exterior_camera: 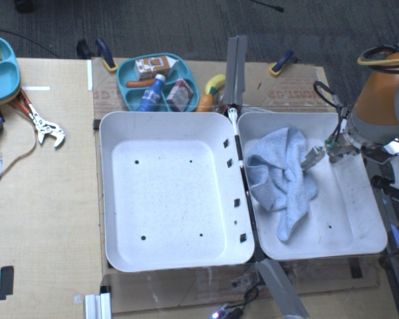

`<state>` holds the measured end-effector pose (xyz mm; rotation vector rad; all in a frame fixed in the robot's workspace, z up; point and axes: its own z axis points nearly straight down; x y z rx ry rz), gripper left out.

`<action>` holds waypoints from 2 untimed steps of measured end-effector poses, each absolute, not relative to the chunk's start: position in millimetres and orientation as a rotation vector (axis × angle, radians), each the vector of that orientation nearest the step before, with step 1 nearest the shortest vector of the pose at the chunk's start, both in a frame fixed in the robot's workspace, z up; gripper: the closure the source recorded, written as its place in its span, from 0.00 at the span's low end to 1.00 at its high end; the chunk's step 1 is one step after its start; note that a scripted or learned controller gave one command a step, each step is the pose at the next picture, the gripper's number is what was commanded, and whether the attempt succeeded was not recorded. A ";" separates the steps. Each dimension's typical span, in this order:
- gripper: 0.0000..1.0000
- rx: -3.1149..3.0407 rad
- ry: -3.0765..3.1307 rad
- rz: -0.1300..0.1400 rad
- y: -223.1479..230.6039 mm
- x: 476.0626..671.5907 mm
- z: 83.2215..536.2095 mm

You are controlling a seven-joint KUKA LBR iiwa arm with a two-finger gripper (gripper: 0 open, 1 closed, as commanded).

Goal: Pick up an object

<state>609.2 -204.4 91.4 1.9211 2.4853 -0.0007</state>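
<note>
A crumpled light-blue cloth (282,178) lies in the right bin (359,238), spread from its upper left toward the middle. My gripper (312,158) reaches in from the right and sits low at the cloth's right edge, its fingertips touching or just over the fabric. The grey arm with the orange band (380,98) stands at the far right, above the bin's upper right corner. Nothing is lifted off the bin floor.
The left bin (120,244) lies beside the right one, with a metal divider post (235,72) between them at the back. A teal tray (126,88) of small items, a banana (215,84), clamps and a wrench (45,128) rest on the bench behind and left.
</note>
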 end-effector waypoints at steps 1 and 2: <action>0.00 2.095 2.339 -0.002 -161.9 659.2 97.0; 0.00 1.896 2.504 -0.002 -190.6 617.3 91.4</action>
